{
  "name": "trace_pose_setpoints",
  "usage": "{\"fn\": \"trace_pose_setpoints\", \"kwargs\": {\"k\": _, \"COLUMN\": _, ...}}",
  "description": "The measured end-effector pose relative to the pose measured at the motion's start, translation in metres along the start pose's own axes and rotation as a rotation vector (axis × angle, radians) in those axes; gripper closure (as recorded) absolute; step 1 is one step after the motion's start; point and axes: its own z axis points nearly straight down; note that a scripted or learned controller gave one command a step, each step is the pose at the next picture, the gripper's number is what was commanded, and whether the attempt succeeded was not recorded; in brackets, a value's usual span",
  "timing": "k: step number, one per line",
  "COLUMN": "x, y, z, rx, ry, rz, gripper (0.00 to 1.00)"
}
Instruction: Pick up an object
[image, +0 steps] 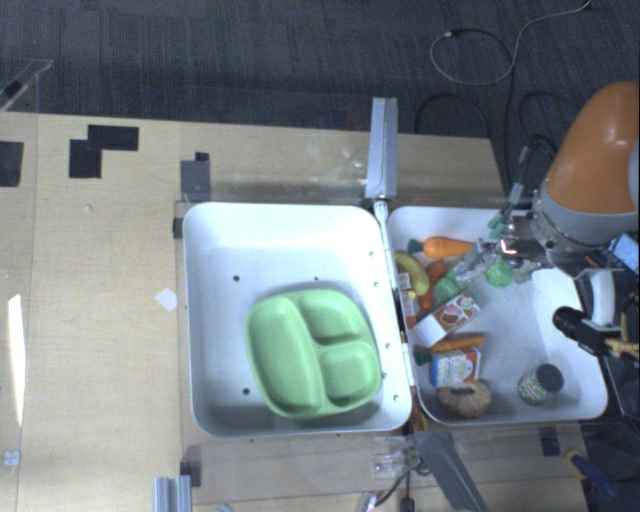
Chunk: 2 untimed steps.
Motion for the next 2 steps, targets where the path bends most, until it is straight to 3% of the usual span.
{"fn": "trace_pose_setpoints", "kwargs": {"k": 1, "x": 0.002, "y": 0.003, "z": -0.026, "rx": -0.004, "ry": -0.001, "rz": -0.257, "gripper": 0.00}}
{"fn": "trace_pose_setpoints", "kwargs": {"k": 2, "x": 0.030, "y": 0.027, "z": 0.048, "rx": -0.001, "ry": 0.000, "rz": -0.322, "gripper": 0.00}}
